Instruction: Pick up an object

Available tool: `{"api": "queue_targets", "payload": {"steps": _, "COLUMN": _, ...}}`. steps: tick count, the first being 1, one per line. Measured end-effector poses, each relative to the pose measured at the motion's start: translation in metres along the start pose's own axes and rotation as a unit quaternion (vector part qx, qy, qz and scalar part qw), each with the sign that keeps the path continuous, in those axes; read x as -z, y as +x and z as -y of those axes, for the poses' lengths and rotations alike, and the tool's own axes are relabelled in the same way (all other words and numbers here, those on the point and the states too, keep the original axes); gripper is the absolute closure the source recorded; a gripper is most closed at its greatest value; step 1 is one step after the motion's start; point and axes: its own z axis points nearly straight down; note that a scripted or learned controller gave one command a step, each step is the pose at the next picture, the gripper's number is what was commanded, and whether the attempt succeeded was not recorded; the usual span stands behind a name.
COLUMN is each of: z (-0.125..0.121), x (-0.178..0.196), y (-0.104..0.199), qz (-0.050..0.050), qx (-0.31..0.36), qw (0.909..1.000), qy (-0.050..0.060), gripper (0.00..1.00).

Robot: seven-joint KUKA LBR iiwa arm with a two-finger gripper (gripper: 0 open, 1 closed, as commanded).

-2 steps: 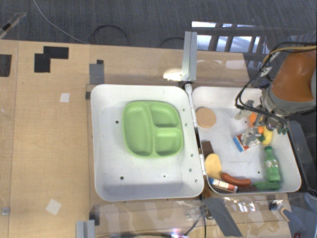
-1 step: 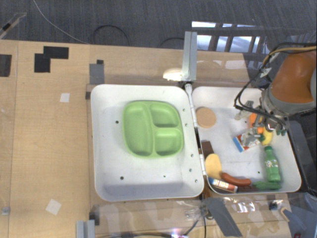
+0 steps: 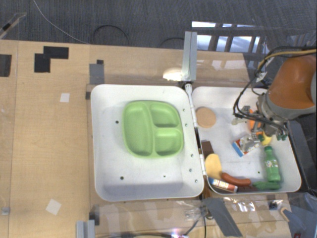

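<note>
One fixed camera looks down at a slant from above the bench (image 3: 44, 148), far enough back to take in both bins: left bin (image 3: 106, 172) mid-frame, right bin (image 3: 292, 175) at right, floor along the top.

two bins sit side by side on the bench (image 3: 44, 148): the left bin (image 3: 106, 182) holds a divided plate (image 3: 151, 128) near its middle. the right bin (image 3: 218, 95) holds a round disc (image 3: 205, 117) at its back left, with a bottle (image 3: 271, 168), a sausage (image 3: 236, 179) and a lemon-shaped piece (image 3: 213, 165) along its front.
</note>
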Motion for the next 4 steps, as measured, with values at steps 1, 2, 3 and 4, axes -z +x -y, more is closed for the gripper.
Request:
{"api": "queue_targets", "payload": {"steps": 1, "z": -0.03, "x": 0.0, "y": 0.007, "qz": -0.002, "qx": -0.013, "qw": 0.9999, "qy": 0.0, "gripper": 0.0}}
{"api": "queue_targets", "payload": {"steps": 2, "z": -0.035, "x": 0.0, "y": 0.014, "qz": -0.002, "qx": -0.118, "qw": 0.9931, "qy": 0.0, "gripper": 0.0}}
{"api": "queue_targets", "payload": {"steps": 3, "z": -0.074, "x": -0.001, "y": 0.008, "qz": -0.003, "qx": -0.165, "qw": 0.9863, "qy": -0.001, "gripper": 0.0}}
{"api": "queue_targets", "payload": {"steps": 4, "z": -0.075, "x": 0.012, "y": 0.005, "qz": 0.001, "qx": -0.161, "qw": 0.9869, "qy": -0.002, "gripper": 1.0}}
